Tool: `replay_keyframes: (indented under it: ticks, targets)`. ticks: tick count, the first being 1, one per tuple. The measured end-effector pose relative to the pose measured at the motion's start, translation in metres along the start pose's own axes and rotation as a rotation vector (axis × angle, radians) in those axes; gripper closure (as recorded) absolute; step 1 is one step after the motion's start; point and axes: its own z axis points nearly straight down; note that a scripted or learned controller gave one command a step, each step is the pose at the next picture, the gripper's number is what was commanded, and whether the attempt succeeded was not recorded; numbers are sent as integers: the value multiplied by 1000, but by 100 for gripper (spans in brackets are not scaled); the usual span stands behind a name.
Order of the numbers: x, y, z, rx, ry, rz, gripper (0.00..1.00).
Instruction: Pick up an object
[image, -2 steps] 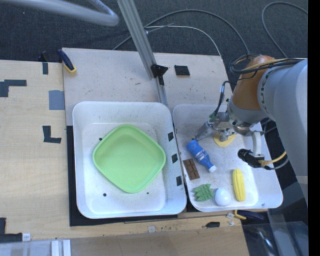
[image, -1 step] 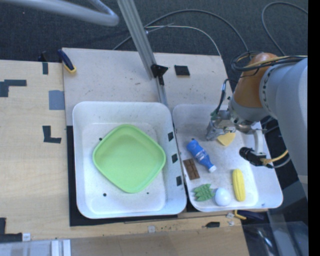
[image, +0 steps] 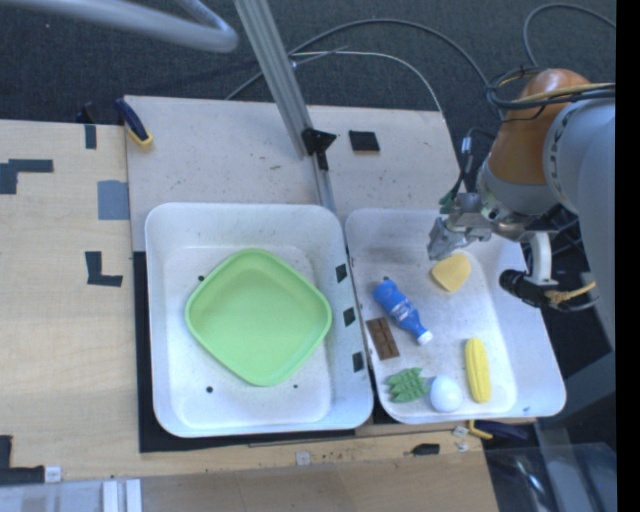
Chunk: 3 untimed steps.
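The right bin (image: 520, 330) holds a yellow wedge-shaped piece (image: 452, 273), a blue bottle with a white cap (image: 400, 310), a small brown block (image: 382, 338), a green leafy toy (image: 407, 384), a white ball (image: 445, 394) and a yellow corn cob (image: 477, 369). My gripper (image: 447, 240) hangs at the bin's far side, just above the upper left edge of the yellow wedge. Nothing shows between its fingers.
The left bin (image: 165, 300) carries a light green square plate (image: 258, 315). A metal pole (image: 290, 90) slants up behind the bins. Cables loop across the dark floor at the top right. A yellow-handled clamp (image: 133, 123) sits at the bench's far left corner.
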Motion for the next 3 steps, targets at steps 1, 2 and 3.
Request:
replay_keyframes:
  ticks: [1,2,3]
  targets:
    - [2,5,-61,-1,0,0,100]
    - [2,6,-93,1,0,0,100]
    - [48,-24,-91,3,1,-2,100]
